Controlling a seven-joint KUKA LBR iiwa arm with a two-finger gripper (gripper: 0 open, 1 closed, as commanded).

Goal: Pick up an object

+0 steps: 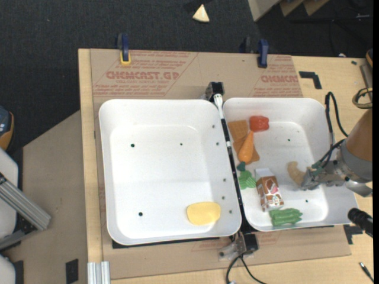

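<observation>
The gripper (309,180) sits low inside the right bin (308,112), near that bin's right wall, with the grey arm (361,149) entering from the right edge of the bench. The gripper fingertips are at a small tan object (294,171) that lies on the bin floor. The fingers appear to bracket the tan object's right end, but whether they are spread or pressed onto it cannot be told from this view.

All remaining positions are given relative to the right bin.

- An orange carrot-shaped piece (247,147) lies near the bin's left wall, resting on a flat tan slab (238,130).
- A red item (259,123) lies toward the bin's far side, just beside the slab.
- A green leafy piece (246,178) lies against the left wall, nearer the camera than the carrot-shaped piece.
- A small red-and-white carton (270,193) lies just beside the green leafy piece, toward the bin's near side.
- A green pod-like item (285,216) lies at the bin's near wall, just beyond the carton.

The left bin (118,117) adjoins the right bin along its left wall. It holds a yellow rounded item (204,213) in its near corner closest to the right bin.
</observation>
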